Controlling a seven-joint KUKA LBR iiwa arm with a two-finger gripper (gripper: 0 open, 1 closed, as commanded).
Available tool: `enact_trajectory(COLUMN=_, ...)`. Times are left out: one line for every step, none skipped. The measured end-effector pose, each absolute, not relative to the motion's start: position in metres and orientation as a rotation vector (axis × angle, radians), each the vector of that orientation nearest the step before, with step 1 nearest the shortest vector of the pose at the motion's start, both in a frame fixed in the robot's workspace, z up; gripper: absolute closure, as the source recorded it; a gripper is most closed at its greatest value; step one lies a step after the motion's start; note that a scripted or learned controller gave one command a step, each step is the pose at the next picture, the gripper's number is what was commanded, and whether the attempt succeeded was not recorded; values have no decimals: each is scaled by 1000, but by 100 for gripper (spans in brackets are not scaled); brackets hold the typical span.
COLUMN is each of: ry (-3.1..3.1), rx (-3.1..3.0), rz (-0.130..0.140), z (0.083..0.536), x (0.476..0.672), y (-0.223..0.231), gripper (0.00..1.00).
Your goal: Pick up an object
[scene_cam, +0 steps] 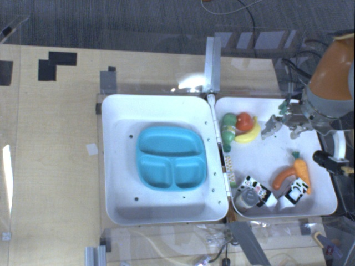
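No readable labels or writing are seen. The pincer [275,125] is seen released above the right bin [324,206], near a tomato [243,121] and banana [248,136]. A blue tray [170,158] is held by the left bin [113,165].

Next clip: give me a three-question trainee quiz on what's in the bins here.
1. True or false: the blue divided tray lies in the left bin.
2. Which bin holds the toy carrot? A) left B) right
3. Fill in: the gripper hangs over the ____ bin, near its far edge.

Key: 1 true; 2 B, the right bin; 3 right.
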State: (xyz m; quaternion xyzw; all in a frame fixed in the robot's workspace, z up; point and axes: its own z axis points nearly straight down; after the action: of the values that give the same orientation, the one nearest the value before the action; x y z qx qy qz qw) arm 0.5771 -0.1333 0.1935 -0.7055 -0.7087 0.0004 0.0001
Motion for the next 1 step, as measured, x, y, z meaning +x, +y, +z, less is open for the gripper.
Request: enact_trajectory(ry=-2644, rx=-1699, rz=0, z=136, x=516, y=-205, gripper=0)
